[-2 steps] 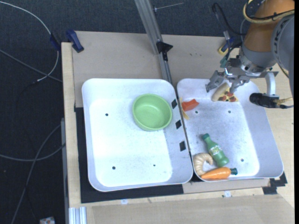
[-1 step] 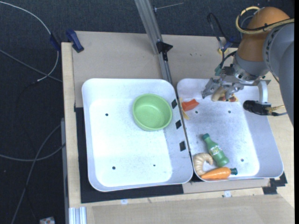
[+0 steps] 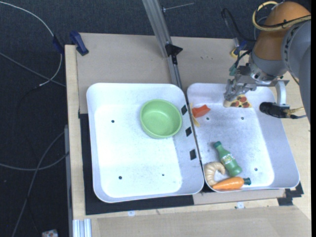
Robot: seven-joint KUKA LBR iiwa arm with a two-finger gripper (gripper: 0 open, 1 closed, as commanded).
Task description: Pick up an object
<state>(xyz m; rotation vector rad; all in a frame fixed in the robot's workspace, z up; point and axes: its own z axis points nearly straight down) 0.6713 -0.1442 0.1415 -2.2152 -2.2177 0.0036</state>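
We are looking down on the grey arm's two-finger gripper [image 3: 236, 94], which is hanging over the far edge of the right shallow white plastic bin [image 3: 276, 147], its dark metal fingers pointing down at a small flat pizza-slice toy with red dots on a tan crust [image 3: 239, 101]. The toy is lying just under and slightly to the near side of the fingertips; we are not able to tell whether they are touching it, nor whether the claw is wide or narrow. Farther left in the same bin, a small orange wedge-shaped piece [image 3: 200, 111] is resting near the wall. At the near end, a green plastic bottle with a white label [image 3: 227, 159] is lying tilted, beside a pale, curved croissant-like toy [image 3: 214, 170] and an orange plastic carrot with a green tip [image 3: 230, 183]. In the left white bin [image 3: 123, 177], a smooth, round, light-green bowl [image 3: 160, 118] is sitting upright.
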